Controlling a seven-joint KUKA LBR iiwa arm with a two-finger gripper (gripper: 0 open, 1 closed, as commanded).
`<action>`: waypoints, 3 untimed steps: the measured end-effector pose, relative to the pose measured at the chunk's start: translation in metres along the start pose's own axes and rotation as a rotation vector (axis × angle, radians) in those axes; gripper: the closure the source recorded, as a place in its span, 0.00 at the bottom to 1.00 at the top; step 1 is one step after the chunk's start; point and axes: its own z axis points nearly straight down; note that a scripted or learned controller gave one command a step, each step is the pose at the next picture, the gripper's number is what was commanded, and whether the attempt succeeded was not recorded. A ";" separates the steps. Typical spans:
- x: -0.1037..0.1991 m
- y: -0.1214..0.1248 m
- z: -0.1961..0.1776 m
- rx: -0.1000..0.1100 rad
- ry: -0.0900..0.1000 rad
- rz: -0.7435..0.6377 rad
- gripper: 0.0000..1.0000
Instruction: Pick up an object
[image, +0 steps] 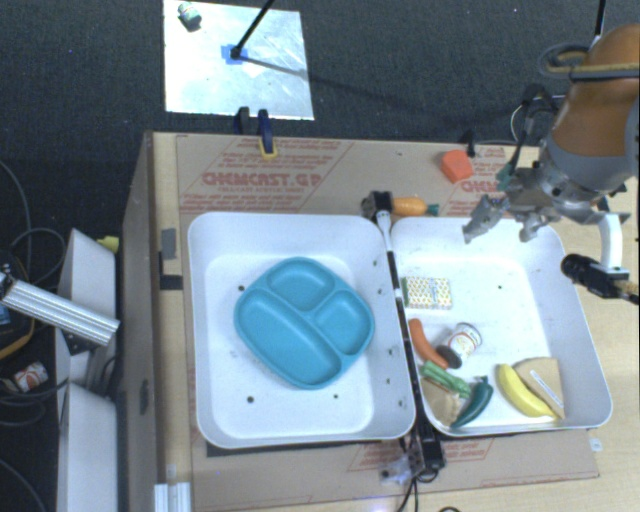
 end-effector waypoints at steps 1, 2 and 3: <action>-0.058 -0.063 0.084 0.002 -0.001 0.003 0.00; -0.084 -0.131 0.174 0.001 0.000 0.002 0.00; -0.083 -0.130 0.163 -0.003 0.001 0.001 1.00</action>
